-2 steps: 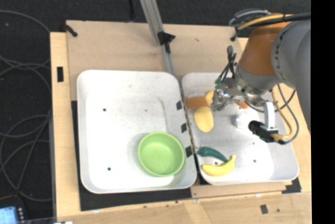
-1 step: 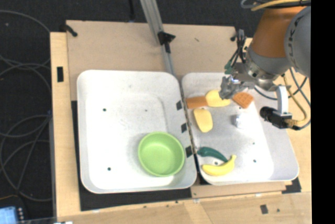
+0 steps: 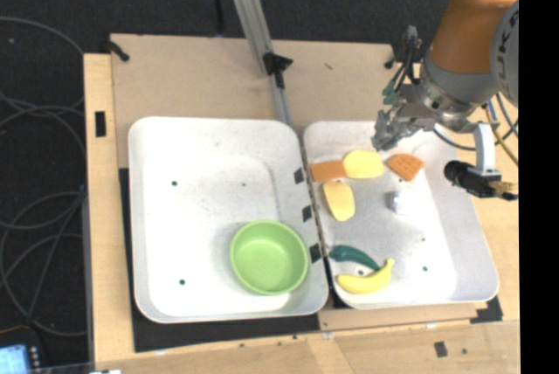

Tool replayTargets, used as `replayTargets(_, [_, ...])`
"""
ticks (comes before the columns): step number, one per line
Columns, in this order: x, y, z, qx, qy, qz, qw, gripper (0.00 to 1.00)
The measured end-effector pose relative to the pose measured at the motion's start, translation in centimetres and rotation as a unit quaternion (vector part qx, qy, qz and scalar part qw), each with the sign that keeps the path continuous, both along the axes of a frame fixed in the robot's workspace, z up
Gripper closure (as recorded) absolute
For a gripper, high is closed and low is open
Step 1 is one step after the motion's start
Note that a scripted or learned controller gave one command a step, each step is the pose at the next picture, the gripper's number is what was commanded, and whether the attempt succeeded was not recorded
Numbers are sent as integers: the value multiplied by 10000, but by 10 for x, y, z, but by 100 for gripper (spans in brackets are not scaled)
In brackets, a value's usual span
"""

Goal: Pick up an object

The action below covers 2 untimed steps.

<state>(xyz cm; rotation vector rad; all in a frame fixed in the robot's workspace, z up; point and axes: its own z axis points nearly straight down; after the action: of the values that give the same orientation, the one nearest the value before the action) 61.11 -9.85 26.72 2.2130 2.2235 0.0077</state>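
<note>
The right bin [image 3: 454,267] serves as the landmark here. The arm [image 3: 467,31] is reaching in over that bin's far right corner, and its claw [image 3: 387,135] is hanging just above the bin's far edge. Whether the claw is apart or together I cannot tell, since the parts there are dark and tangled with cables; nothing is showing between them.

Inside the right bin, several things are lying toward its left half. A pale yellow lump [image 3: 363,164] is sitting near the far side, just below the claw, and touching an orange flat piece [image 3: 325,171] on its left. An orange waffle-patterned piece [image 3: 404,165] is resting just beside the lump on its right. A second yellow oval piece [image 3: 340,201] is lying nearer the bin's middle left. A small grey thing [image 3: 395,203] is lying near the bin's centre. At the bin's near left corner, a banana [image 3: 365,278] is lying beside a dark green thing [image 3: 354,256].

Left of the right bin, the left bin [image 3: 192,171] is holding a green bowl [image 3: 269,256] in its near right part. Both bins are resting on the worktop [image 3: 183,75].
</note>
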Motion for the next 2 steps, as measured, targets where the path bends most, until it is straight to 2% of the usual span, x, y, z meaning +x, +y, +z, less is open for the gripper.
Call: replayTargets(2, [-4,104,8,6,30,17,10000,100])
